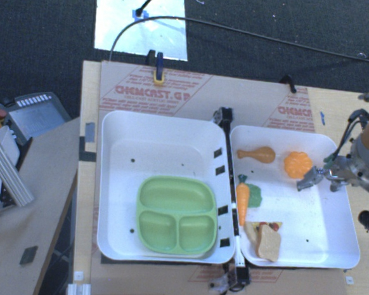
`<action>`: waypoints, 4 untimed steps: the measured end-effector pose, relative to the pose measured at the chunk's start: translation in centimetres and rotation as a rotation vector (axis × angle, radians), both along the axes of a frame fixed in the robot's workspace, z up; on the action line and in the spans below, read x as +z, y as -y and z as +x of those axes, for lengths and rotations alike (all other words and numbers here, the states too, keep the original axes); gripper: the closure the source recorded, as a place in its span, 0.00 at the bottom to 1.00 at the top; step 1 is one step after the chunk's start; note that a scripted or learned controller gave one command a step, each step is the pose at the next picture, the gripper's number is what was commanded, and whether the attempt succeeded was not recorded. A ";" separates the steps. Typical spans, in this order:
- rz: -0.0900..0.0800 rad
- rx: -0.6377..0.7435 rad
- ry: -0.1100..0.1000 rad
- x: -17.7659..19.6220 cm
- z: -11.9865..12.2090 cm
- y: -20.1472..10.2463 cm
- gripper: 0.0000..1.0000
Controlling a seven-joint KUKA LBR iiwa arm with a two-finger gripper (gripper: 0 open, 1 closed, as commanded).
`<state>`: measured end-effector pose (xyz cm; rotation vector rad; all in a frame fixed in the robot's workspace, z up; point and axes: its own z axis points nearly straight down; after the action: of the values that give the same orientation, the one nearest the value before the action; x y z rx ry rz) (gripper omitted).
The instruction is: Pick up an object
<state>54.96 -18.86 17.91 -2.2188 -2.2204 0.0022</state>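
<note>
Nearby: gripper (310,180) beside orange (297,164), finger state unclear; drumstick (258,154), carrot (242,202), sandwich (267,239) apart.

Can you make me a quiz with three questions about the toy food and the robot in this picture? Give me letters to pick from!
1. Where is the green divided plate?
A. in the left bin
B. in the right bin
C. on the floor

2. How many toy foods lie in the right bin?
A. two
B. four
C. six

3. What is the gripper doing?
A. lifting the carrot
B. hanging over the right bin beside the orange fruit, holding nothing
C. resting on the green plate

Answers:
1. A: the plate sits in the left bin.
2. B: a chicken drumstick, an orange fruit, a carrot and a sandwich.
3. B: nothing sits between its jaws, and the fruit lies just left of it.
</note>
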 end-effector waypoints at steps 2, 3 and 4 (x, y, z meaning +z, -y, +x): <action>-0.003 0.001 0.007 -3.9 -0.2 -0.9 1.00; -0.003 0.002 0.009 0.5 -0.3 -0.5 1.00; -0.004 0.003 0.012 6.9 -0.1 0.2 1.00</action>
<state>54.88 -19.02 24.76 -2.2237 -2.2312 -0.0061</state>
